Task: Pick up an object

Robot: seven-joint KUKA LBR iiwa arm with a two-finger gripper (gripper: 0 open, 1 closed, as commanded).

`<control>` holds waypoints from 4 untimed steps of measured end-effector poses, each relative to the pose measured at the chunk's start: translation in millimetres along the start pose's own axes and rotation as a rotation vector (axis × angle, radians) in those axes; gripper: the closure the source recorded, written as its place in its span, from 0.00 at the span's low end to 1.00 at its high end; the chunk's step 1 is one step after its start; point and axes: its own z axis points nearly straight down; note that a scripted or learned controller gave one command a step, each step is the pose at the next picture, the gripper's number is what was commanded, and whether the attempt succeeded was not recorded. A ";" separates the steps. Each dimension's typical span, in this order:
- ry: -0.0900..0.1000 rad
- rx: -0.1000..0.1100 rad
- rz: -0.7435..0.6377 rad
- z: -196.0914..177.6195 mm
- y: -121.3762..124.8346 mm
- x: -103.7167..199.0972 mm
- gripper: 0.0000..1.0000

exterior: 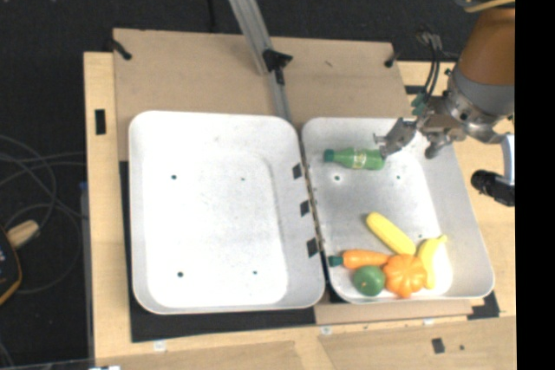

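Right bin [451, 186] carries all the pickable items; left bin [217, 212] is alongside it, touching at the hinge line. Nearest candidate is the green bottle [354, 158], lying on its side near the right bin's upper-left corner, well apart from the cluster at the bottom edge: yellow corn [389, 233], carrot [364, 258], green lime [368, 280], orange pepper [405, 273], banana [431, 258].

My read: go for the bottle. It lies alone, so no neighbours to snag. I'd want the fingers straddling its short axis, centred on the body, not the cap end, or it rolls.

Arm [486, 56] reaches in from the right, wrist angled down-left. Gripper [414, 139] hangs just right of the bottle; fingers spread wide, nothing between them.
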 end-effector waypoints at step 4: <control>-0.002 0.000 0.001 134.3 56.8 20.8 0.00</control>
